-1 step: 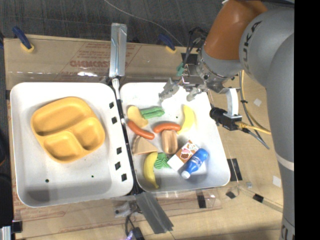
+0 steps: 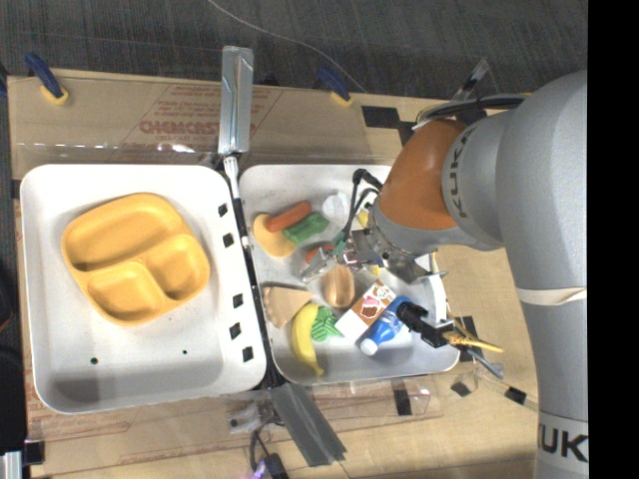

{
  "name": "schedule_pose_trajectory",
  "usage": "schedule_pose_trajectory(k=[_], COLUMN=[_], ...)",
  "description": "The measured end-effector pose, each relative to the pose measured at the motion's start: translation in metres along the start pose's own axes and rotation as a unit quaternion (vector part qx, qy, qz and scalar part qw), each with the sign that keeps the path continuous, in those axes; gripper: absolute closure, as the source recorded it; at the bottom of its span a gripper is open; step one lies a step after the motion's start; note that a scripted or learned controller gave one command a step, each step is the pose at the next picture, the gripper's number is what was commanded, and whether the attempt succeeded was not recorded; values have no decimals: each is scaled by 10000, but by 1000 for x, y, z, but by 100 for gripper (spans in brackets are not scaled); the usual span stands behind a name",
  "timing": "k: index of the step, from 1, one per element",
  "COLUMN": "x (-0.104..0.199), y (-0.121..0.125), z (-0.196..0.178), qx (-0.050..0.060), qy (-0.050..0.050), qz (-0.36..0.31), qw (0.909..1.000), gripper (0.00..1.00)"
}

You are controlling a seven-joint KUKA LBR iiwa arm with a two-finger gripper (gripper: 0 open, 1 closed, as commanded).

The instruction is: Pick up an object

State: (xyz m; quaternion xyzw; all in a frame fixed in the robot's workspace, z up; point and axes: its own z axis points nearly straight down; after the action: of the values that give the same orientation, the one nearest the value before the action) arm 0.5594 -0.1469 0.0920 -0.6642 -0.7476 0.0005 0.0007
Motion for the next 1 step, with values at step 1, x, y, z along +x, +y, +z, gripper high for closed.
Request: schedule_pose_trajectory(k=[1], x=[0], y=[0], z=[-9], qx=[12], qy=[-1], qz=[-29], qw=[10000], gripper=[100])
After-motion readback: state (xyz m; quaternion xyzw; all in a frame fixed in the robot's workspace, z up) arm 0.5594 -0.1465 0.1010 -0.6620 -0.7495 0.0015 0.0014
